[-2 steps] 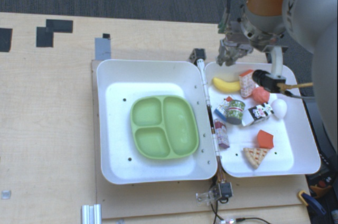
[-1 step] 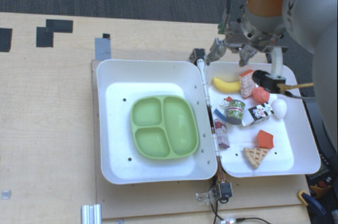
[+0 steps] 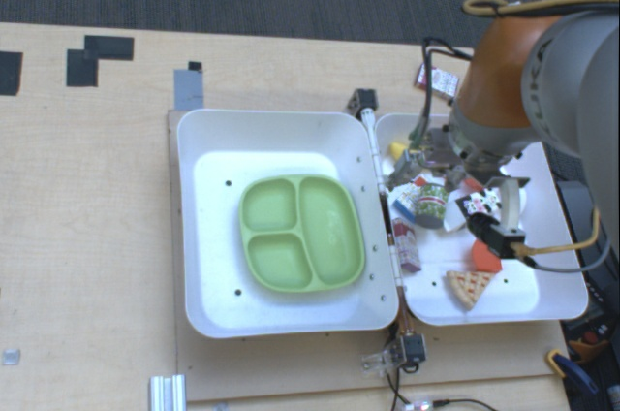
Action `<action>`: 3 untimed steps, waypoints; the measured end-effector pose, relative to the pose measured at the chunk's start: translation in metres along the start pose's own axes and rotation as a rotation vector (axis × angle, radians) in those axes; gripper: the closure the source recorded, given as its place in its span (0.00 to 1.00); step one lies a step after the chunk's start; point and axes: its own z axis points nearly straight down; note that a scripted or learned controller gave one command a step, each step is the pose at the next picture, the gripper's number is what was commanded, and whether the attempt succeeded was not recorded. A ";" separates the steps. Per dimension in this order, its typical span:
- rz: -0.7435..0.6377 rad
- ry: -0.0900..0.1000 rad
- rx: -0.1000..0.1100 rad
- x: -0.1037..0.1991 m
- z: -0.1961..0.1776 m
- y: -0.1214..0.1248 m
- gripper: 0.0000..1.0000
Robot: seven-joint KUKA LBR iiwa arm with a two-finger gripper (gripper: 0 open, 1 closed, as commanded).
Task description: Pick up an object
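Note:
The right bin (image 3: 557, 298) holds a pile of small objects. Among them are a green and white packet (image 3: 431, 203), a small yellow piece (image 3: 398, 149), an orange-red block (image 3: 484, 257), a toy pizza slice (image 3: 470, 286), a black and white piece (image 3: 480, 204) and a dark wrapper (image 3: 407, 249) by the left wall. My gripper (image 3: 441, 174) hangs low over the back of this pile, just above the green and white packet. The wrist hides much of it, and I see nothing clearly held.
The left bin (image 3: 208, 235) holds a light green divided plate (image 3: 302, 233). A divider wall (image 3: 380, 205) runs between the two bins. A black and yellow cable (image 3: 542, 251) crosses the right bin's right side. The grey and orange arm (image 3: 528, 70) covers the right bin's back corner.

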 end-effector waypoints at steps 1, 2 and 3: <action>-0.001 0.001 -0.005 -0.054 0.091 -0.047 0.00; -0.002 0.001 -0.007 -0.054 0.080 -0.046 1.00; -0.002 0.001 -0.007 -0.054 0.080 -0.046 0.00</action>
